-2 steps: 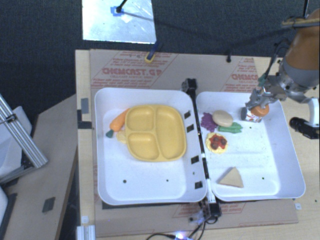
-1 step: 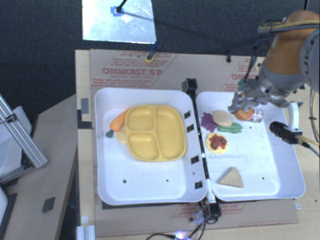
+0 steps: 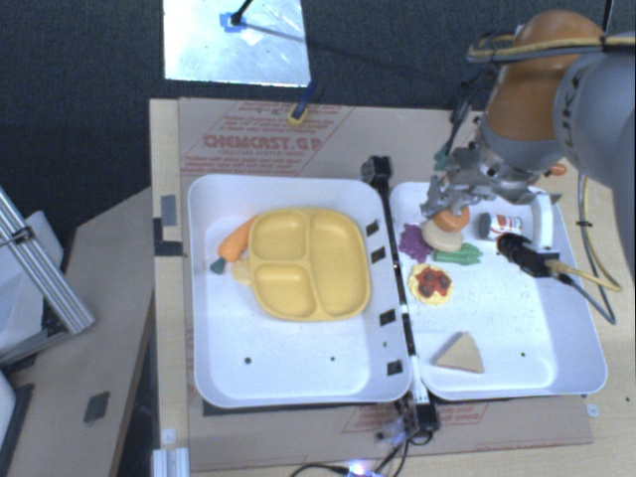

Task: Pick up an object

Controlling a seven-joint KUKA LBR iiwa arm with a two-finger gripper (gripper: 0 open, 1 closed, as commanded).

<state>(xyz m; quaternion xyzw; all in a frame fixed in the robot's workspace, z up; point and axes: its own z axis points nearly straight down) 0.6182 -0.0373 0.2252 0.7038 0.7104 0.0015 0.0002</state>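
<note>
You can read red print "CHEMCAST GP" on cardboard sheet (image 3: 260, 139) behind bins; smaller print there illegible.

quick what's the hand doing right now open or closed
Hand: cannot be told; it sits low over the round tan-and-orange toy food in the right white bin.

Arm (image 3: 586, 78) comes in from upper right, grey w/ orange band (image 3: 532, 78) just above wrist, bent over & pointing down-left. Wrist leans toward centre of the bench. Gripper (image 3: 447, 204) hangs low at end of arm, tips aimed downward. Cables run along the wrist & loop off to the right side. Can't make out gripper detail, too small & cluttered.
</note>
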